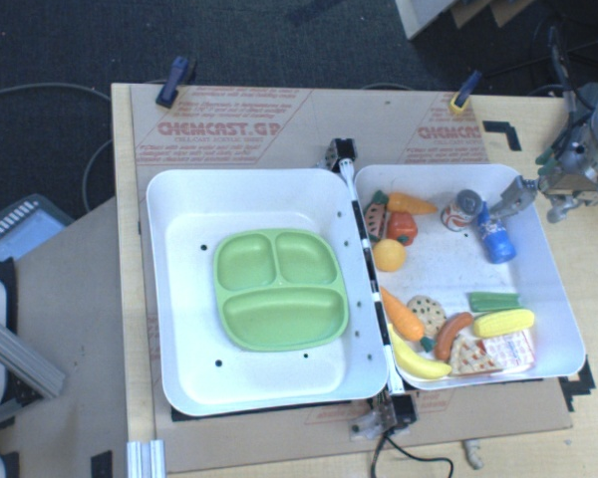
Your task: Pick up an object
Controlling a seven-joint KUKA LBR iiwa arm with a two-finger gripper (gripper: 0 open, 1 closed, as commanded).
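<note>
The right bin (553, 267) holds several toy foods. A blue bottle (498, 242) lies near its far right, next to a small can (465, 207). A yellow corn cob (503, 322), a green pod (493, 300), a sausage (450, 335), a banana (419, 361), a carrot (402, 315) and a cookie (426, 313) lie toward the front. A lemon (389, 255), a red pepper (402, 227) and a watermelon slice (377, 212) sit at the left side. My gripper (528, 197) hangs over the bin's far right corner, just above and right of the blue bottle, with nothing seen in it.
The left bin (179, 267) holds a green divided plate (279, 289). A divider with black clamps (341, 152) runs between the bins. Blue clips (173, 80) pin the cardboard at the back. The arm's wrist (583, 157) enters at the right edge.
</note>
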